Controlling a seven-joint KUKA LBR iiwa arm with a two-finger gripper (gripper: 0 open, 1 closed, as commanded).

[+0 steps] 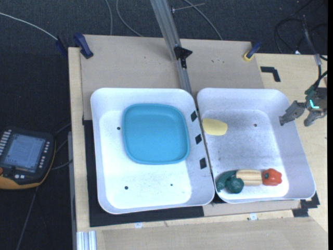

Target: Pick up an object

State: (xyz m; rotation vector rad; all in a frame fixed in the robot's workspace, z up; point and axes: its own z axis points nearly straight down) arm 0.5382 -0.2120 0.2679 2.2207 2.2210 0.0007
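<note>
Currently the end effector point(301, 116) sits at the right edge of the right bin point(291, 139), over its rim, fingers spread with nothing between them and touching no object. Within that bin, a yellow piece point(214, 127) lies near the left wall. Along the front wall lie a green item point(230, 184), a tan stick point(248, 177) and a red item point(271, 177), touching in a row. A blue plate point(155, 133) rests in the left bin point(104, 139).

you see the end effector point(302, 115) with two dark grey fingers, a grey body, and a small green-blue light on it.
</note>
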